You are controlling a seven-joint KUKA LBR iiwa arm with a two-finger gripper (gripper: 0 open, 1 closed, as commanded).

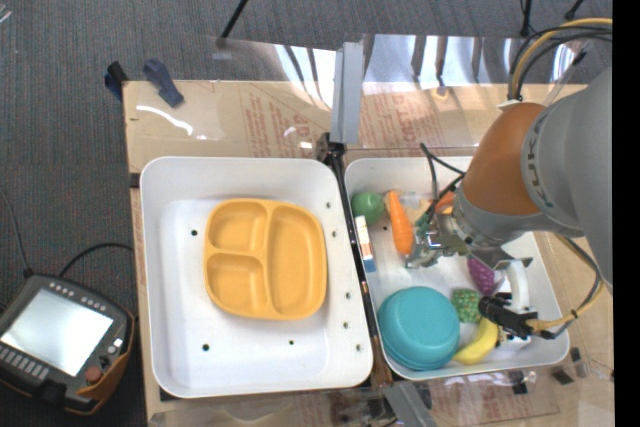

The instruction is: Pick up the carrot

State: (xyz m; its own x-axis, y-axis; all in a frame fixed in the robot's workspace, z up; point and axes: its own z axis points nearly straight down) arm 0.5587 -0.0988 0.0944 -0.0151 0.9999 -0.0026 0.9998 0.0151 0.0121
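The orange carrot (400,223) lies lengthwise in the right bin (555,315), near its back left, beside a green round fruit (368,205). My gripper (423,250) hangs low just to the right of the carrot's near end, close to it. From this angle I cannot see whether it touches the carrot. The grey arm with its orange band (510,170) reaches in from the right and hides the bin's back right part.
Also in the right bin are a teal bowl (418,325), a banana (478,343), a purple item (482,273), a green knobbly item (465,303) and a small white and blue packet (365,247). The left bin (175,315) holds a yellow divided plate (265,258).
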